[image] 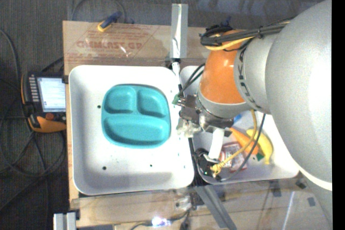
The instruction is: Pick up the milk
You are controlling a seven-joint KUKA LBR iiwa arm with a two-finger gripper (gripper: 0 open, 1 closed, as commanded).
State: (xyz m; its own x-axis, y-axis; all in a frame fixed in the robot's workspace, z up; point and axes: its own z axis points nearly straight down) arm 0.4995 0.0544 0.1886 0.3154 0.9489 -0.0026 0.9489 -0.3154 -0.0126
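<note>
gripper (186, 118) sits at right bin's (281, 169) 9 o'clock rim, just beside left bin (108, 169). claw state: cannot tell. milk's place: cannot tell, arm overhangs right bin. banana (265, 147) at its 4 o'clock. teal divided plate (136, 116) mid left bin.

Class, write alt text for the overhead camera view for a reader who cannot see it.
A grey robot arm with an orange band reaches from the right over the right shallow white bin, hiding most of it. The left shallow white bin holds a turquoise divided plastic plate.
</note>
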